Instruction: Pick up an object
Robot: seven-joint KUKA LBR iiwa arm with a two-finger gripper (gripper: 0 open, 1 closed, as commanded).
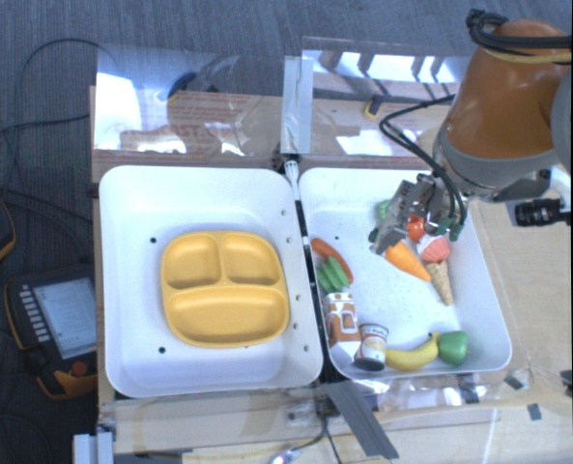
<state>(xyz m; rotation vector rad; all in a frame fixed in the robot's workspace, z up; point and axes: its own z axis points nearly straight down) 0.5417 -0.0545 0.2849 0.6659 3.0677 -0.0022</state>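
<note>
Left bin: yellow tray, sat flat. Right bin, left to right: pepper, can, small jar, banana, carrot, cone, green fruit. Jaws low over the carrot/cone cluster, something small and red at the tips. Can't tell if they're wide or narrow, or gripping anything. Risks as I see it: items packed touching there, so a close could pinch two or just nudge the carrot aside. Carrot tapers, likely to squirt out.
</note>
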